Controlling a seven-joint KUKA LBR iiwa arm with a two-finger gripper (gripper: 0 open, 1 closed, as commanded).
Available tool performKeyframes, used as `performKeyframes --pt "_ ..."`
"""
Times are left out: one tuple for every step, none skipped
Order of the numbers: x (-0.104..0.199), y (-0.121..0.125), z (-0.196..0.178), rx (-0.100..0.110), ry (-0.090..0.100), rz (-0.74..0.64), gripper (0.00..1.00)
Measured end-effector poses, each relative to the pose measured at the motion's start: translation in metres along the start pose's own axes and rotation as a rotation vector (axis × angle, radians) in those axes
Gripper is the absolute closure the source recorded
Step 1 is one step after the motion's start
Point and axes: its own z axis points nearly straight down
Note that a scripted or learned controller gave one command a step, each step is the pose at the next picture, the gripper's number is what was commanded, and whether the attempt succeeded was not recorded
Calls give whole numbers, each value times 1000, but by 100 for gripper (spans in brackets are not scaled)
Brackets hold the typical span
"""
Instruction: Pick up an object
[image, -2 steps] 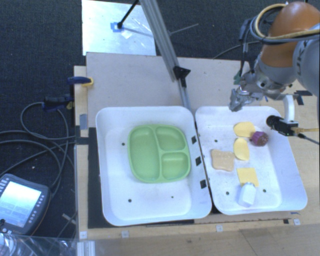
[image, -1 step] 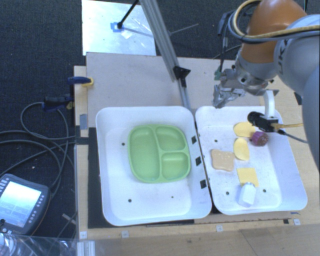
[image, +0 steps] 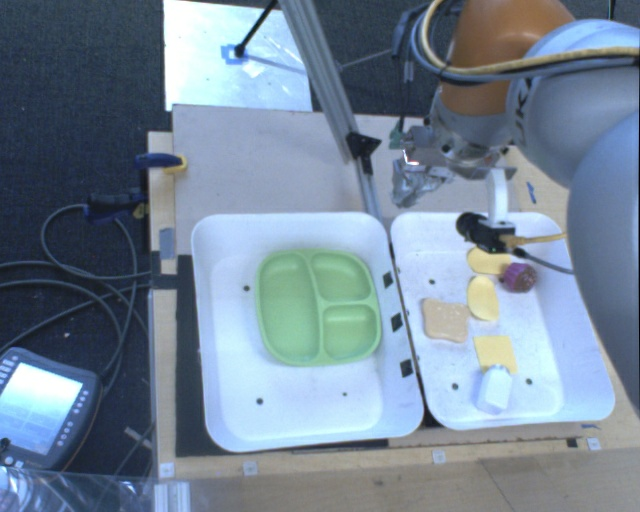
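Okay, gripper (image: 410, 190): mine, upper middle-right of the frame, over the bare bench (image: 260, 160) just past the far rims of both bins, near the gap between them.
Gripper state: I can't make out whether it's spread or pressed together; too small and blurred.
Arm (image: 590, 90): mine, grey with an orange band, coming in from the upper right.
Right bin (image: 560, 340): white, lower right; all my loose pick candidates lie in here, well apart from the gripper.
Purple lump (image: 518, 276): far part of the right bin, toward its right side.
Yellow slice (image: 486, 262): just left of the purple lump.
Yellow oval (image: 483, 297): just below the slice.
Tan slab (image: 445, 320): flat, bin middle, just left of the oval.
Yellow square (image: 495, 352): flat, below the oval.
White block (image: 493, 390): near the front rim, right below the yellow square; touching or not, unclear.
Left bin (image: 230, 300): white, centre of frame.
Green plate (image: 320, 305): three compartments, flat in the middle of the left bin.
Pendant (image: 40, 400): lower left, screen lit.
Cables (image: 80, 280): dark loops, left side.
Clamp (image: 160, 160): blue and yellow, upper left, on the bench's left edge.
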Motion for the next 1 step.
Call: performKeyframes --pt "55 2 19 4 0 0 100"
